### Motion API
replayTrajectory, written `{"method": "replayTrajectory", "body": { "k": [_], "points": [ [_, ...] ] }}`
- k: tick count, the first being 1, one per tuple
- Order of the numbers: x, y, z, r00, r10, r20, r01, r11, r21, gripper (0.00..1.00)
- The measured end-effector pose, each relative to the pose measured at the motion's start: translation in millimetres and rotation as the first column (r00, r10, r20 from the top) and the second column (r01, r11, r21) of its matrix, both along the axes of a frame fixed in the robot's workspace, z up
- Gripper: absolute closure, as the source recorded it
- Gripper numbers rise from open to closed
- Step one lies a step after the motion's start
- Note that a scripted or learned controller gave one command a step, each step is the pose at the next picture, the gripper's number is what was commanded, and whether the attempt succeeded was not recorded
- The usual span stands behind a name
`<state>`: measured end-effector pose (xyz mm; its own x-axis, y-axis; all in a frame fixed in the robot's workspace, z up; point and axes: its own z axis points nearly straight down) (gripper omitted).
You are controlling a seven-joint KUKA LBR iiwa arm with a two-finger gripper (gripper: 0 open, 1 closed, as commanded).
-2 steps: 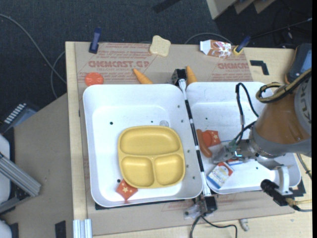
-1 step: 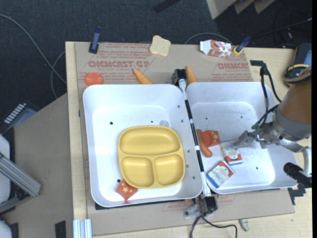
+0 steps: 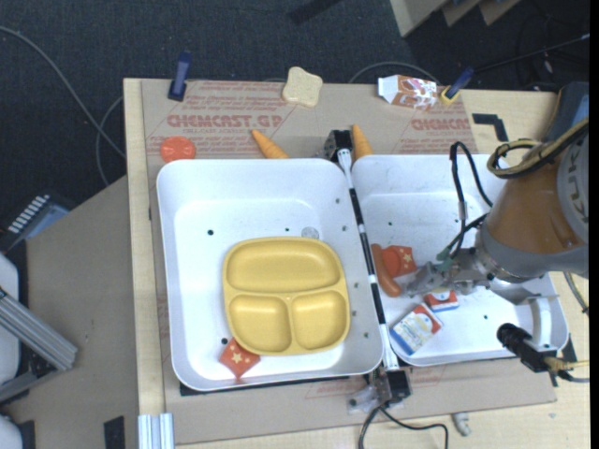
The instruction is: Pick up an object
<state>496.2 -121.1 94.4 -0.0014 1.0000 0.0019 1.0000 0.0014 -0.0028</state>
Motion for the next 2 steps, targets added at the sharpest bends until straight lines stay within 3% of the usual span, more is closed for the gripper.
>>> {"method": "replayTrajectory", "body": {
  "k": [1, 2],
  "points": [
    [0, -1, 10, 1.000, -0.002, 0.003, 0.002, 1.000, -0.002, 1.00],
    [64, 64, 91, 1.000, 0.001, 0.005, -0.001, 1.000, -0.001, 1.00]
  ]
}}
